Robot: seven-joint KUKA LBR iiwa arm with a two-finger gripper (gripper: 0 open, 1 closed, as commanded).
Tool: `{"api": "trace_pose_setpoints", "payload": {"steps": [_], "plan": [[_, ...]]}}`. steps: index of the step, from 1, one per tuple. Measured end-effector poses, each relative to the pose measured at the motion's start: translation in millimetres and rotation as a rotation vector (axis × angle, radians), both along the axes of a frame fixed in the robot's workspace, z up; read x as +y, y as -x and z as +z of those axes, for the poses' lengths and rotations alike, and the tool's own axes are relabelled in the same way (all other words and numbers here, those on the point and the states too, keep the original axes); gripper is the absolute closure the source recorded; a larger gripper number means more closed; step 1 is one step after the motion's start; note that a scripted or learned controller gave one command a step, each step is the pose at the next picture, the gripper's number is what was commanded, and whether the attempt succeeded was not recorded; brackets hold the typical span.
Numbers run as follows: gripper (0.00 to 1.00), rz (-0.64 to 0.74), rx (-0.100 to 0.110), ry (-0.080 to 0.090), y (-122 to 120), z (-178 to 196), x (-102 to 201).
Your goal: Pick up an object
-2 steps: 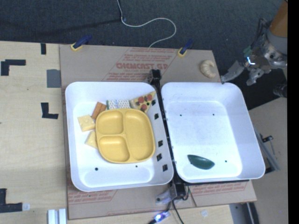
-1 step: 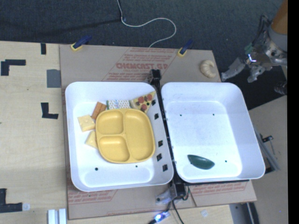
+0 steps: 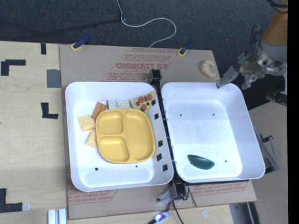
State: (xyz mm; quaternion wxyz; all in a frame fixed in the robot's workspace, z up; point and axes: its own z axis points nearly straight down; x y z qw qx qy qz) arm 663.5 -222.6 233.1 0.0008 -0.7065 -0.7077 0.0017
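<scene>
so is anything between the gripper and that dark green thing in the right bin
Nothing visible. The gripper is at the right bin's far right corner, the green object lies alone near its near edge, with bare white floor between.

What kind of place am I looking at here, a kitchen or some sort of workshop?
Most likely a robot test lab, not a kitchen. A robot arm with a claw reaches over two white bins on a cardboard-covered bench, and the yellow tray and food pieces look like toys for grasping practice.

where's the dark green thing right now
The dark green object lies in the right bin, near its front edge, alone on the white floor, far from the gripper at the bin's back right corner.
</scene>
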Motion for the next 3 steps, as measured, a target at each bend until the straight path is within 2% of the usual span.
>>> {"api": "trace_pose_setpoints", "payload": {"steps": [1,3], "plan": [[0.0,0.0,0.002,-0.001,-2,-55,11],[0.0,0.002,0.0,0.001,-9,-152,8]]}}
